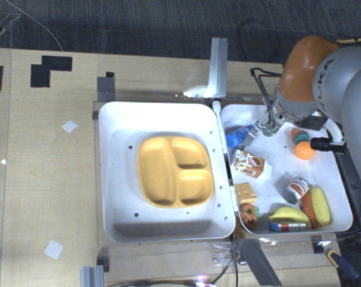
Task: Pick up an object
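Note:
My gripper [266, 128] hangs over the back part of the right bin [342, 187], below the orange band of the arm. Just to its left lies a blue object [235, 138], close to the gripper tip. A printed snack packet [248, 164] lies in front of the gripper. Off to the right are an orange ball [304, 150] and a small orange-and-green piece [298, 135]. Nothing is visibly held.
The front of the right bin holds a small can [297, 188], a corn cob [317, 205], a banana [290, 213], a marker [288, 226], a cracker [245, 192] and a brown ring-shaped piece [248, 211]. The left bin [118, 160] carries a yellow divided tray [174, 170].

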Robot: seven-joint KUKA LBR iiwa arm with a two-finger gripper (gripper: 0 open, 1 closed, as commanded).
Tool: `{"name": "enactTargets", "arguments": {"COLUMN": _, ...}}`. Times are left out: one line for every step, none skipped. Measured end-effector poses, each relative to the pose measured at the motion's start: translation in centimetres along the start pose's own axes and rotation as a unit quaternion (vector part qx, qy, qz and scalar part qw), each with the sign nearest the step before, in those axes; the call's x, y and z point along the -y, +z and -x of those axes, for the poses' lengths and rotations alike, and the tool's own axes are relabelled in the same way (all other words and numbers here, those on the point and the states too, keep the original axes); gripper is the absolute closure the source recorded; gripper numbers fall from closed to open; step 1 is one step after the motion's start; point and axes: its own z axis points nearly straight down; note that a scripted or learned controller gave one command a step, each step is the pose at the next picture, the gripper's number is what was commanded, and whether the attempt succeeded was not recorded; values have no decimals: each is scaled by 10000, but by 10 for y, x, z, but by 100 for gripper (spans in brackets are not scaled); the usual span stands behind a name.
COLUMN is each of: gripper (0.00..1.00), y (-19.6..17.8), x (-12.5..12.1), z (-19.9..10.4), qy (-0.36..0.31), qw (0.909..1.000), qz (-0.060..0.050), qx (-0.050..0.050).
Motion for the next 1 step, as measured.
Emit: {"name": "enactTargets", "arguments": {"gripper": 100, "y": -14, "x": -2, "z": 4, "qy": -18, "qw": 10000, "qz": 48, "qx": 77}}
